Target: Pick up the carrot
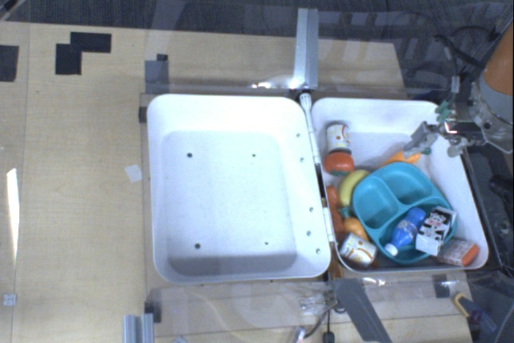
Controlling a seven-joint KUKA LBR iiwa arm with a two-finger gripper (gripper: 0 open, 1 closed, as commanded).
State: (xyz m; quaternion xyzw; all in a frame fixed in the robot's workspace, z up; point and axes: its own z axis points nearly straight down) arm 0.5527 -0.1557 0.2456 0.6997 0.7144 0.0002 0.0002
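The left bin [225, 189] has nothing in it, and in the right bin [377, 128] the carrot [407, 159] pokes out at 12 o'clock of the blue tray [393, 201]. At 2 o'clock of it hangs the gripper [430, 134], open or shut I cannot tell. It could bump the tray or slip, because little carrot shows.
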